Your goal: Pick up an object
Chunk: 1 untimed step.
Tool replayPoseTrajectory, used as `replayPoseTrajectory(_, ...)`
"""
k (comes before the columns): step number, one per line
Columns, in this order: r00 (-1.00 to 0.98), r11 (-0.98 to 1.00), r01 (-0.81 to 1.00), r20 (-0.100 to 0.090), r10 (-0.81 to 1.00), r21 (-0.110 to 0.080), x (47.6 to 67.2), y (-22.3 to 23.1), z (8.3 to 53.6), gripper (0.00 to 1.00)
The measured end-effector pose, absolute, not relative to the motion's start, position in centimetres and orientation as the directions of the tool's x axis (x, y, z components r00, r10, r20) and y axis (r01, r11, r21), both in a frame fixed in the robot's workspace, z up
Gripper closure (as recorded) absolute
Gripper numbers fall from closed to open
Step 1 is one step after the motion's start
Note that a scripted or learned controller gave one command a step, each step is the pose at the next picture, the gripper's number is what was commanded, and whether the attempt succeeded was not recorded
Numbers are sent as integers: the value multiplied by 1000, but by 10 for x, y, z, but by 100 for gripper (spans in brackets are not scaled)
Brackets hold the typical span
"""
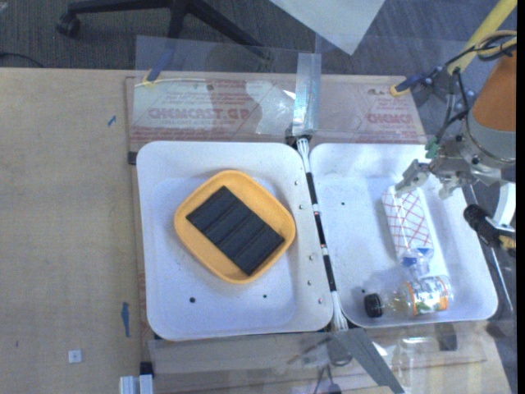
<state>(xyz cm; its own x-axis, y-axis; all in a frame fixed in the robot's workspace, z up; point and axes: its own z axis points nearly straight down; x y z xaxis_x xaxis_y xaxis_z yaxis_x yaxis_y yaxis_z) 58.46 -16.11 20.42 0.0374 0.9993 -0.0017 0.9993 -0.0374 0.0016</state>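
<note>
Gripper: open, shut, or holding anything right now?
Gripper: open, nothing between its fingers, above the far end of the red-and-white checked packet in the right bin.

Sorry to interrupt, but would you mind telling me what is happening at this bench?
The arm's gripper hangs over the right bin, above the top end of a red-and-white patterned pack. A plastic bottle lies near that bin's front edge. An orange tray with a dark insert sits in the left bin. Nothing is visibly lifted.
</note>
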Motion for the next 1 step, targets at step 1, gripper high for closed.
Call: replayPoseTrajectory(1, 84, -84, 996, -1, 996, 1, 561, -148, 113, 0)
